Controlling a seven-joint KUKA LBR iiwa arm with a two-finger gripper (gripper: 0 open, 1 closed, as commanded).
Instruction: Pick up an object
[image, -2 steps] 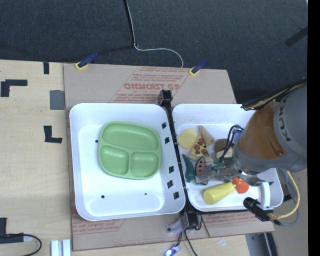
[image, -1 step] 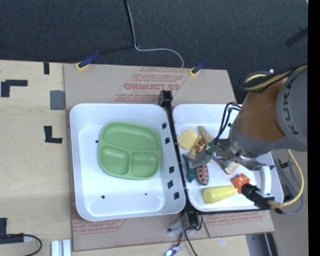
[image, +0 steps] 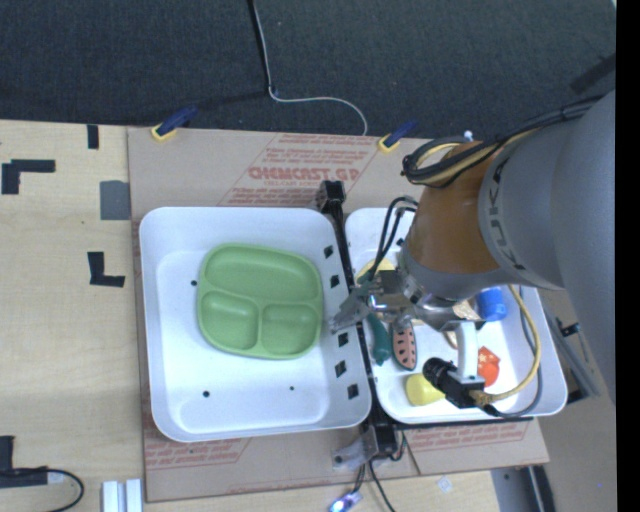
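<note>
1. Hovering low at the left side of the right bin, the gripper sits close to the wall shared with the left bin. The arm above it covers much of the right bin.
2. Whether the gripper is released or clenched cannot be told from this angle, and nothing can be seen held in it.
3. The nearest candidate is a teal object, lying in the right bin just below the gripper. A brown oval piece lies right beside it.
4. Further off in the same bin are a yellow lump, a red piece and a blue piece. A green divided plate lies alone in the left bin.
5. The step in hand looks like the approach: the gripper is down among the items, but no lift is evident.
6. The next move calls for settling squarely over one item, most likely the teal object, without catching its oval neighbour or the bin wall. Then comes a firm close and a straight lift.
7. The crowding at that edge is the main risk: a glancing close may nudge the pieces rather than seize one.
</note>
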